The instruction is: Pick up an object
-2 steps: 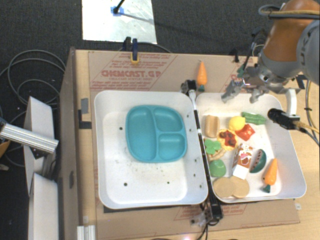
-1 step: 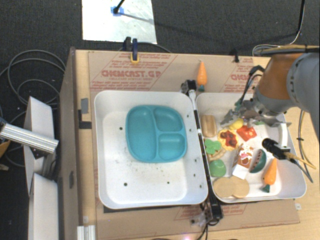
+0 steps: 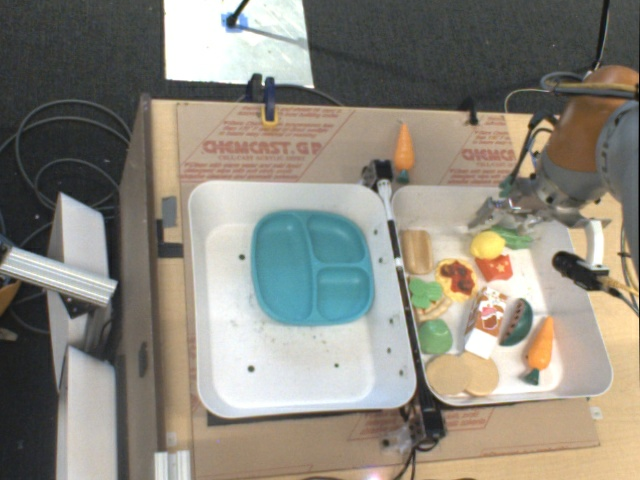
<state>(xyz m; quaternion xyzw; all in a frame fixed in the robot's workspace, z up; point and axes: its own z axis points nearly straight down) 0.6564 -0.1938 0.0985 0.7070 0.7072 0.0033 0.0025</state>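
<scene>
My gripper (image 3: 508, 212) hangs over the far right part of the right bin (image 3: 590, 368), just above a yellow lemon (image 3: 487, 244) and a green leafy piece (image 3: 517, 237). Nothing can be seen held in it. Below the lemon lie a red block (image 3: 496, 267), a pizza slice (image 3: 456, 277) and a white and red carton (image 3: 486, 315). A watermelon slice (image 3: 516, 322) and a carrot (image 3: 540, 344) rest toward the bin's near right. A bread piece (image 3: 415, 251), green lettuce (image 3: 424, 293), a green round piece (image 3: 435, 337) and tan cookies (image 3: 464, 376) line the bin's left side.
The left bin (image 3: 225, 368) holds a teal divided plate (image 3: 311, 267). An orange carrot-shaped toy (image 3: 403, 149) stands on the cardboard behind the bins. The grey arm with its orange band (image 3: 590, 128) comes in from the right.
</scene>
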